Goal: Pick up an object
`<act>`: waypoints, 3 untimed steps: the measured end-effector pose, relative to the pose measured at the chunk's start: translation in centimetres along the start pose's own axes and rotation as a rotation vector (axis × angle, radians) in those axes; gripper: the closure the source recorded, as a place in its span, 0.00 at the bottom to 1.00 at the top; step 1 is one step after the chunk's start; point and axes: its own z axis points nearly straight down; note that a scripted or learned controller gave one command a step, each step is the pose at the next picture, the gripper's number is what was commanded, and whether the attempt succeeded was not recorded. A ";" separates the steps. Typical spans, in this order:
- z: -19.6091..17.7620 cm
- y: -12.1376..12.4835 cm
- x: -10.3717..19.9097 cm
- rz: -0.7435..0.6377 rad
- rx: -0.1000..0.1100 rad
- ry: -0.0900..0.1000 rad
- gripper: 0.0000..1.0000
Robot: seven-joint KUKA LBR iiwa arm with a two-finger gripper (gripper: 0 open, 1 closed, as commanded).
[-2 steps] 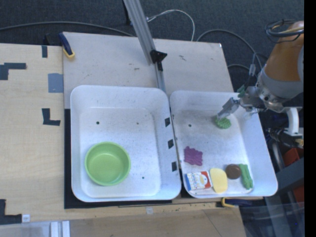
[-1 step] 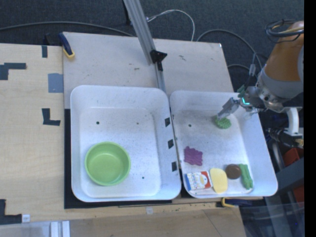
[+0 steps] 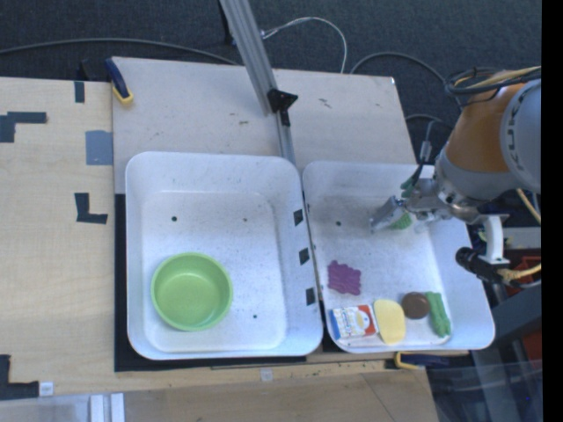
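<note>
My gripper (image 3: pixel 385 217) hangs low over the upper middle of the right bin (image 3: pixel 352 183), reaching in from the right. A small green piece (image 3: pixel 403 221) shows right against it; whether it is gripped is unclear. A purple flat piece (image 3: pixel 344 278) lies below the gripper, apart from it. Along the bin's front edge sit a red and white packet (image 3: pixel 353 322), a yellow lump (image 3: pixel 390 320), a brown round thing (image 3: pixel 415 305) and a green stick-like thing (image 3: pixel 438 313). A green bowl (image 3: pixel 192 290) stands in the left bin's (image 3: pixel 220 174) front left corner.
A slanted metal pole (image 3: pixel 255 47) rises behind the bins and meets the divide between them. Cables (image 3: pixel 308 26) trail over the dark floor at the back. The wooden bench top (image 3: pixel 44 236) spreads out to the left.
</note>
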 end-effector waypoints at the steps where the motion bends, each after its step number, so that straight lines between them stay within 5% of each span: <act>1: 4.4 -0.1 0.0 0.001 -0.002 -0.001 0.00; 2: 6.5 0.0 0.0 0.000 -0.008 -0.003 0.00; 3: 5.5 0.0 0.1 -0.001 -0.007 -0.002 1.00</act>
